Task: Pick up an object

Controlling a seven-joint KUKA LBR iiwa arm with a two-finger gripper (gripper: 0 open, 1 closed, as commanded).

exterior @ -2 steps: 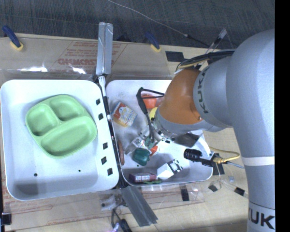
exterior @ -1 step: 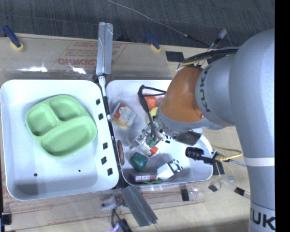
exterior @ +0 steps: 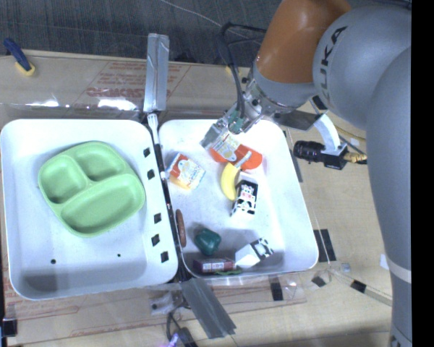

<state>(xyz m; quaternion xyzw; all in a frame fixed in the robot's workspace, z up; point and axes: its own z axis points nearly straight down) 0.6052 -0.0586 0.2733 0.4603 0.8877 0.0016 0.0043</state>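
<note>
My gripper (exterior: 226, 130) hangs low over the back of the right bin (exterior: 293, 215), directly over an orange and white packet (exterior: 243, 155). I cannot tell whether it touches the packet. Just in front of the packet lies a yellow banana (exterior: 228, 182), with a black and white carton (exterior: 245, 197) beside it. An orange and white pouch (exterior: 186, 172) lies to the left near the divider. A dark green object (exterior: 207, 240), a brown bar (exterior: 215, 267) and a small white and black box (exterior: 254, 251) sit at the bin's front.
The left bin (exterior: 29, 266) holds a light green divided plate (exterior: 92, 186). A metal divider (exterior: 157, 78) runs between the bins. The grey arm with its orange band (exterior: 296, 27) fills the upper right. A black fitting (exterior: 320, 152) sits right of the right bin.
</note>
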